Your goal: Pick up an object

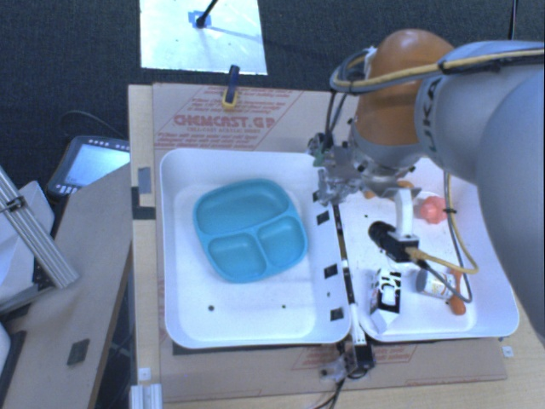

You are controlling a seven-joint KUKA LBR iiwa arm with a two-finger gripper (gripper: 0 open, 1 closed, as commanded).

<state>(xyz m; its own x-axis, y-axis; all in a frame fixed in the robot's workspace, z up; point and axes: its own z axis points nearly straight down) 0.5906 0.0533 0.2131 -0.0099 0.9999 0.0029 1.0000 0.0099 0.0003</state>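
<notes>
My gripper hangs low over the divide between the two white bins, at the far left corner of the right bin. Nothing shows in its grasp. In the right bin a pink object lies at the far side, right of the gripper. A black-and-white packet lies near the front left corner. Beside it lie a small white tube and an orange piece. The big grey arm hides the bin's right part.
The left bin holds a blue divided plate lying flat near its middle. A cardboard sheet lies under both bins, with a yellow clip at its far edge.
</notes>
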